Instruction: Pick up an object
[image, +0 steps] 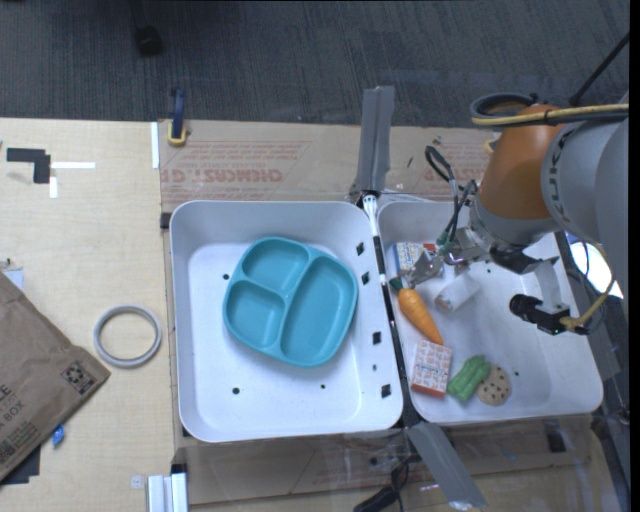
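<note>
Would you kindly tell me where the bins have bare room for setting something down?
The left bin has bare floor around the blue plate, widest below it. The right bin is crowded along its left side: carrot, cracker box, green toy, cookie. Its right floor is free.

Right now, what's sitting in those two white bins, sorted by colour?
Blue: 1, the divided plate
Orange: 1, the carrot
Green: 1, the green piece
Brown: 1, the cookie
White: 1, the white block
Multicoloured: 2, the checkered box and the packet
Total: 7

Robot lab: arm (560, 180), white bins (190, 330), cardboard-covered bench (260, 160).
</note>
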